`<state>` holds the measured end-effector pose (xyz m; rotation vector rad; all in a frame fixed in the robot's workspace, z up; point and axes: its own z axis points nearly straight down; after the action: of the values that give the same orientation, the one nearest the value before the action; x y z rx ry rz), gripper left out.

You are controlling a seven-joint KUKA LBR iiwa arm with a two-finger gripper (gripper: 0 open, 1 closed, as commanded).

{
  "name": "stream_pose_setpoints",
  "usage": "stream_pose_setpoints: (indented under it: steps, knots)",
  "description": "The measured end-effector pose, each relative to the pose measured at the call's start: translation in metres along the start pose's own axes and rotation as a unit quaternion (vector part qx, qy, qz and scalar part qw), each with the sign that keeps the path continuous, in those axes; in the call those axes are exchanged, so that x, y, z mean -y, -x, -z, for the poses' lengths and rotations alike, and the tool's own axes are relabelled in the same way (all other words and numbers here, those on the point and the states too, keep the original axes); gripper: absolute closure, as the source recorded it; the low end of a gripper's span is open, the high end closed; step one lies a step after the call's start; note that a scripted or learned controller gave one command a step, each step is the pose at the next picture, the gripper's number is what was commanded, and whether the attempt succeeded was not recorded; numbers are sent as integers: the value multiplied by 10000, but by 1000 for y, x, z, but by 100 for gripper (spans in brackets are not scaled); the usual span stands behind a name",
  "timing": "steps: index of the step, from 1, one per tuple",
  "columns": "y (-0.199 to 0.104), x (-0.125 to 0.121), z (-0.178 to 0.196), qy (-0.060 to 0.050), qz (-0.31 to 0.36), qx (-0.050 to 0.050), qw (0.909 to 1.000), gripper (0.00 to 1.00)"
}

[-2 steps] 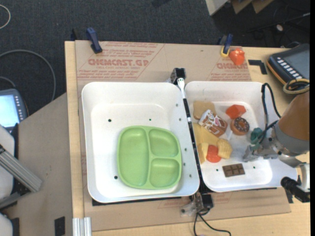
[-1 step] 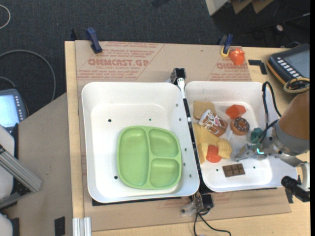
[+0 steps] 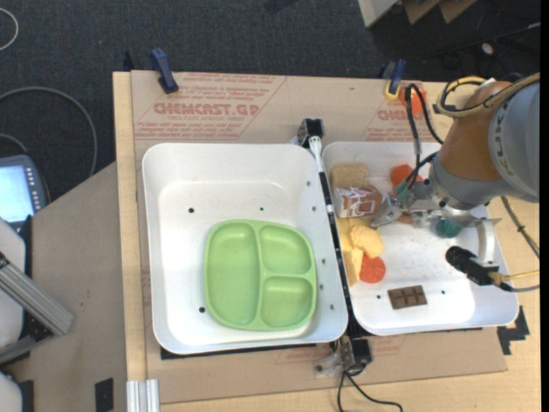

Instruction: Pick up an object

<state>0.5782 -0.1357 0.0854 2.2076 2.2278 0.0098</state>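
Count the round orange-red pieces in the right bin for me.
2. One orange-red piece lies near the bin's left side, just below the yellow pieces. The other sits toward the back, partly covered by the arm; more may be hidden under it.

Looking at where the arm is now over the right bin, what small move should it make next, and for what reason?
Probably lower straight down a little. The gripper hovers in the right bin beside the wrapped snack and above the yellow pieces, with nothing visibly between its fingers, so no object is picked up yet.
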Motion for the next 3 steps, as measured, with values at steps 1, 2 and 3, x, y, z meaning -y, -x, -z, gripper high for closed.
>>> stream_pose_setpoints:
  steps: [1,2,3]
  knots:
    - [-48,84,65,-54,-32,-17,10000,0]
    - [-5,60,-2,-42,-61,1,10000,0]
    - [17,-4,0,-9,-34,21,10000,0]
